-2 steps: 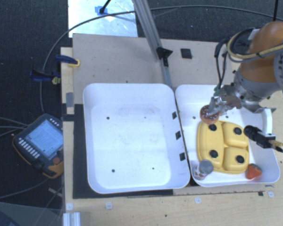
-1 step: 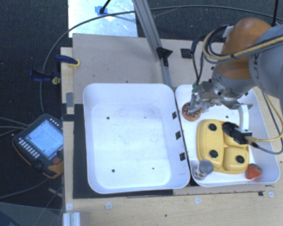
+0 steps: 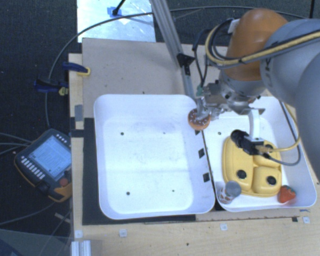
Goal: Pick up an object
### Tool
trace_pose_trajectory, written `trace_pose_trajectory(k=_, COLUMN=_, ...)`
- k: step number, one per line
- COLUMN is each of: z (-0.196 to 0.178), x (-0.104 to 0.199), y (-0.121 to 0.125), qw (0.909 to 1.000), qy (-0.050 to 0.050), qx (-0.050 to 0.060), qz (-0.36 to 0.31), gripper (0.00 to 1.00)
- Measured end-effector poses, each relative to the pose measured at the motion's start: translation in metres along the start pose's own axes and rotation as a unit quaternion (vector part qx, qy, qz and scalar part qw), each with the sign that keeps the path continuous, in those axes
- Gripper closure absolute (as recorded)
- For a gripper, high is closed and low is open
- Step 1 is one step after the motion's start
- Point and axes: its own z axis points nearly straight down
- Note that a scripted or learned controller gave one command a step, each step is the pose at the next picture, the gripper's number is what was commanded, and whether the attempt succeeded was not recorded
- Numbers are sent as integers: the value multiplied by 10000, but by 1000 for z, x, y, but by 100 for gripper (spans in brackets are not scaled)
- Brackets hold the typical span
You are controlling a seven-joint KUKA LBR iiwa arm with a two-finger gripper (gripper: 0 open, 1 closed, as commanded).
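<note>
My gripper hangs over the strip where the two white bins meet, near their far edge. It is shut on a small brown round thing with pale speckles, which sits at the fingertips above the left bin's far right corner. In the right bin lies a large yellow moulded piece with dark holes. A small grey knob-like thing sits at its near left, and an orange-red thing lies in the near right corner.
The left bin is a wide white floor with raised rims. The grey arm and its orange band cover the far right of the bench. A teach pendant lies off the bench to the left.
</note>
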Motion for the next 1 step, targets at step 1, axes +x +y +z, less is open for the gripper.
trace_pose_trajectory(k=1, z=5, x=58, y=24, qw=10000, qy=1, qx=2, qz=-1, gripper=100)
